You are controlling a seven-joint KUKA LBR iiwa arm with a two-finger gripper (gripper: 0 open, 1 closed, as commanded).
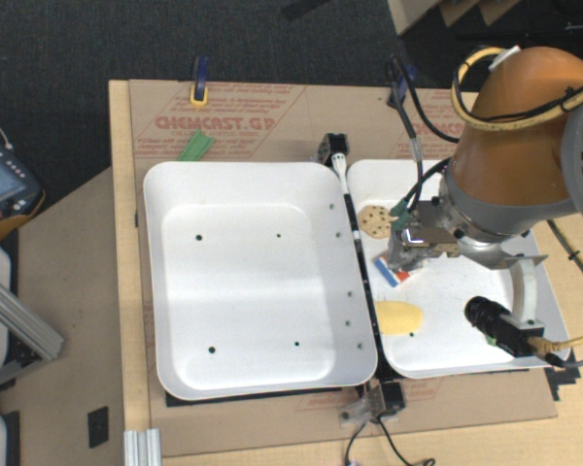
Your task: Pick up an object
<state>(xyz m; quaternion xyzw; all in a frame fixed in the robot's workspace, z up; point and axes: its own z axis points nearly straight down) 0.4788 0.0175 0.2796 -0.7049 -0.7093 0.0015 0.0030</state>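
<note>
Jaws (400, 260) low over red-blue-white packet (392, 271), right bin (466, 357) (spread or pressed together: cannot tell); best centred before lifting, clear of yellow piece (400, 317).

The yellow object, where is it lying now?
The yellow object lies in the right bin, near its left wall and front edge, just below the small red, white and blue item.
</note>
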